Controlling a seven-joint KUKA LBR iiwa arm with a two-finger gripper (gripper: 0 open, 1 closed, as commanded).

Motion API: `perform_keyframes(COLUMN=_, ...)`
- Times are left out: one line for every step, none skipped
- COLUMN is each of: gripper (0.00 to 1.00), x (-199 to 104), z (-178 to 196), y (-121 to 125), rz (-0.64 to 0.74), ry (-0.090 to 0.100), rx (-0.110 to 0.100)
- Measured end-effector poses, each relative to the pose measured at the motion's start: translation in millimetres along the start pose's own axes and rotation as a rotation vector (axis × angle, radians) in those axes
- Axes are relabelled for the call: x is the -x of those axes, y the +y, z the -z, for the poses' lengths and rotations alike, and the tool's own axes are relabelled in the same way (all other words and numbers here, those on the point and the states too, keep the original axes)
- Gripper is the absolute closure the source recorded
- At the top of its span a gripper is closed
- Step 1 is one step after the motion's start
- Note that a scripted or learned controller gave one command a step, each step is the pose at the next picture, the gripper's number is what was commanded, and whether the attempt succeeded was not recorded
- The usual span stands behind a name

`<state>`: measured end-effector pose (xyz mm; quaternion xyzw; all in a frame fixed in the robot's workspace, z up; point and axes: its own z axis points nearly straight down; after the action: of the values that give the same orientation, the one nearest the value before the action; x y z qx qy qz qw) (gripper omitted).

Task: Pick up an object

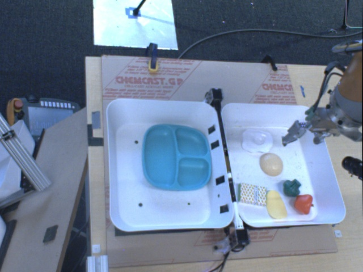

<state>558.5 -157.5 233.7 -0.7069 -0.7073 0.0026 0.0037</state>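
We see the pincer (303, 131) above the right bin (327, 169), holding nothing; its finger spread we cannot tell. Below: smooth beige egg shape (271, 164), clear plastic lid (257, 140), yellow lump (276, 204), red pepper (303, 204). Left bin (125, 169) holds a glossy blue divided plate (176, 156). Wooden counter (187, 75), dark carpet (45, 33).

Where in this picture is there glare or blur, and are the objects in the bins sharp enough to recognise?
Camera view: the metal sheet at the top glares nearly white; both white bins are bright with soft shadows; the clear lid almost fades into the right bin; the hand is a little blurred; the blue plate and small toys are sharp.
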Motion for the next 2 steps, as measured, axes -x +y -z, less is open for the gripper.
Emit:
perform_keyframes(gripper=0.00, x=0, z=5, y=2, rz=0.003, ry=-0.002, rx=0.010)
perform_keyframes(gripper=0.00, x=-3, z=-38, y=-2, rz=0.000, ry=-0.001, rx=0.008)
